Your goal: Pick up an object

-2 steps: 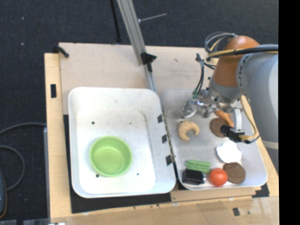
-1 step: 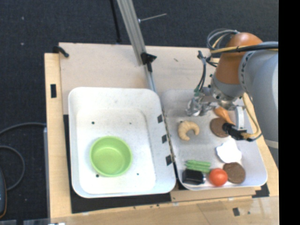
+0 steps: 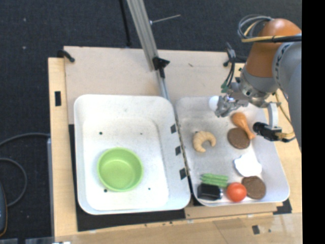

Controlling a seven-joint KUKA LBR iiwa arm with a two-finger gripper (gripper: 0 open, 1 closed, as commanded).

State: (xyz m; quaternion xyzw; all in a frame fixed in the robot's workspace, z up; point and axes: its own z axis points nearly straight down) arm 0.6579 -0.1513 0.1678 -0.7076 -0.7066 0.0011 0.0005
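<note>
Camera view gave us both bins from above, and we found the things that could be picked up gathered in the right bin (image 3: 185, 111). A croissant (image 3: 204, 140) lay near that bin's middle, a little toward its left wall. Just right of it sat a round brown cookie (image 3: 238, 138), with an orange drumstick-shaped piece (image 3: 242, 123) touching its upper right edge and pointing toward the bin's far right corner. Below these, by the right wall, we saw a white piece (image 3: 248, 164), and a second brown cookie (image 3: 253, 187) near the front right corner. A red tomato (image 3: 236, 192) rested just left of that cookie, a small black object (image 3: 208, 191) lay at the front left corner, and a green bean pod (image 3: 214, 178) lay just above the black object. The gripper (image 3: 224, 107) hung over the far edge of the right bin, near the drumstick-shaped piece, beside a small white rounded thing (image 3: 214, 103) we could not identify. We could not tell whether the gripper was grasping anything or released, as its tip was too small and blurred. The grey arm with its orange band (image 3: 269, 44) came in from the bench's right side. In the left bin (image 3: 81, 105) a green bowl (image 3: 120, 169) stood upright toward the front, left of middle. A metal pole (image 3: 144, 29) rose slantwise from the bench's far edge between the two bins.
</note>
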